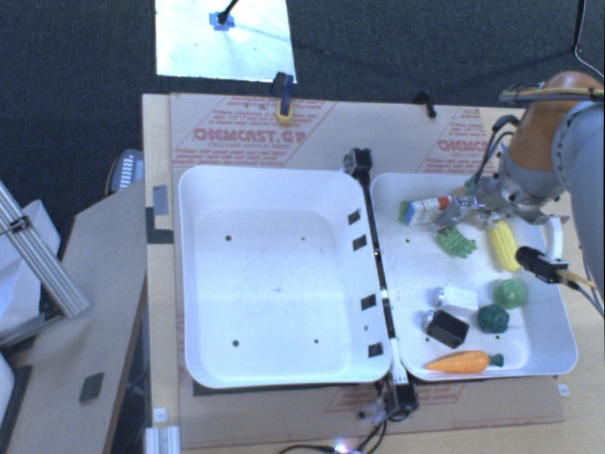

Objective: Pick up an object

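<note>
**Arm low over the far corner of the right bin**

The desk [236, 126] is a pale board printed with red lettering, set on dark speckled carpet [76, 55]. A shiny square sheet [222, 26] lies on the carpet beyond it. Two shallow white bins of smooth moulded plastic sit side by side, joined by a black hinged strip [371, 253]. The left bin [274, 282] has a bare, lightly speckled floor.

The right bin [548, 348] holds the objects. A small bottle [423, 209] with a green end lies near the far rim, its long axis running left to right, green end to the left. Just beside it sits a knobbly green toy [457, 243]. A yellow corn cob [503, 244] lies with its long axis running near to far. Nearer are two round green pieces [501, 305], a white piece [457, 298], a black block [446, 327] and an orange carrot [461, 361] lying left to right along the near wall.

The tool [470, 206] hangs at the bottle's right end; whether it is wide, narrow or holding anything cannot be told.
</note>
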Robot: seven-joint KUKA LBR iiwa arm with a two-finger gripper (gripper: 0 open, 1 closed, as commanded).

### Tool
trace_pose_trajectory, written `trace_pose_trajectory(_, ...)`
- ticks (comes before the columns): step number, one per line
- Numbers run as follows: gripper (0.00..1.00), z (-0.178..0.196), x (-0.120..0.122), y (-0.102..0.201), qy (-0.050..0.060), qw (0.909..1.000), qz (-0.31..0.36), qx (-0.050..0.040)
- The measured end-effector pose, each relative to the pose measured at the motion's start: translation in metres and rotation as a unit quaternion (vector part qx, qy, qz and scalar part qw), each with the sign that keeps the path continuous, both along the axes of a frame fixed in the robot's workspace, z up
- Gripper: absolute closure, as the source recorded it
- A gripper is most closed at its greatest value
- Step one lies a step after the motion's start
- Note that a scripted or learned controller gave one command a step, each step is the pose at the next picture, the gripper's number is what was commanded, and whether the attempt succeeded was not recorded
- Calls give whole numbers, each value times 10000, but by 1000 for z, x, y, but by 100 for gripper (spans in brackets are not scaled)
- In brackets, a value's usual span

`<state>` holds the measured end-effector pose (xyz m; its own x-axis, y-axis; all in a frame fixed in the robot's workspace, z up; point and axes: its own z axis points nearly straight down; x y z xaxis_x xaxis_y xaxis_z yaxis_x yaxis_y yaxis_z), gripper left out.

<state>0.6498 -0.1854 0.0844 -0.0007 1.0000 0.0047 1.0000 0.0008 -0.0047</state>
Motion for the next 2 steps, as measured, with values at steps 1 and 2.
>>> trace_pose_trajectory(1,100,12,3,1,-51,10000,32,-38)
trace_pose_trajectory(2,100,1,17,31,34,10000,19,-34)
